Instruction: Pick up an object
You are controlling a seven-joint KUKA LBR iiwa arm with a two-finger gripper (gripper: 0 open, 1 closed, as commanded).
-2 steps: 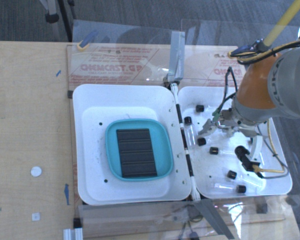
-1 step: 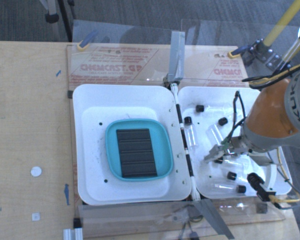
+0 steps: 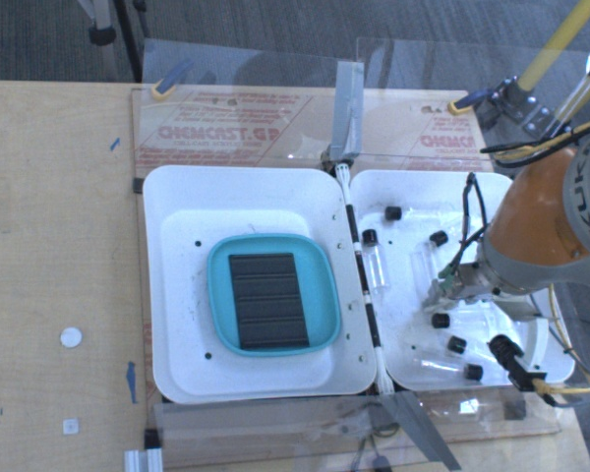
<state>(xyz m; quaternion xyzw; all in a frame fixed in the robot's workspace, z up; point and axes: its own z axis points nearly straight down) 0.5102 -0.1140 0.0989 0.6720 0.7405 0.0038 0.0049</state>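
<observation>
The table point(image 3: 49, 214) is carrying two white bins. The left bin point(image 3: 172, 205), way off to the gripper's left, is holding a teal tray point(image 3: 221, 303). The gripper point(image 3: 450, 291) is hanging low in the right bin point(image 3: 413, 190); can't tell how far it's open. Small black pieces point(image 3: 439, 320) are lying just beside it.

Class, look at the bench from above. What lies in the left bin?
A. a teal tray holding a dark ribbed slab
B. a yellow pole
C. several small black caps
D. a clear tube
A: the left bin holds a teal tray with a dark ribbed slab lying in it.
</observation>
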